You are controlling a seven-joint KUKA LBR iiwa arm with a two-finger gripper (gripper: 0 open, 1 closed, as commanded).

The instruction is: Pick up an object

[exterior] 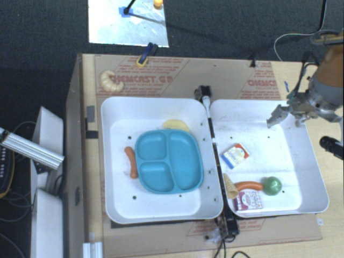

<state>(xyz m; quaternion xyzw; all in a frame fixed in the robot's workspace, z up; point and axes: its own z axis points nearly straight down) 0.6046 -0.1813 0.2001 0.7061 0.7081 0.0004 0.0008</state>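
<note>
Over on the right side of the bench, the arm (329, 77) pokes in from the edge with its gripper (286, 116) hanging above the upper part of the right bin (312, 160). Two grey fingers (275, 117) spread apart, one toward the left and one lower right, so it looks open, and nothing sits between them. No contact with any of the stuff below as far as I can see.

All the loose items in that bin sit well apart from the gripper. A small white packet (235, 155) with blue and red print lies near the divider, tilted. Down by the front wall there's a green ball (272, 185) touching the end of an orange sausage (249, 186), a tan cone-looking piece (230, 185) right against the divider, and a white pouch with dark red print (248, 201) just under the sausage.

The left bin (115, 144) holds a blue divided tray (168, 160), three compartments, sitting flat. Another orange sausage (131, 162) lies just beside the tray's left edge, and a pale yellow thing (176, 125) peeks out from behind its top edge, partly hidden so I can't say what it is.

On the cardboard (215, 71) behind the bins there's a curled beige thing (110, 80) at the left.
</note>
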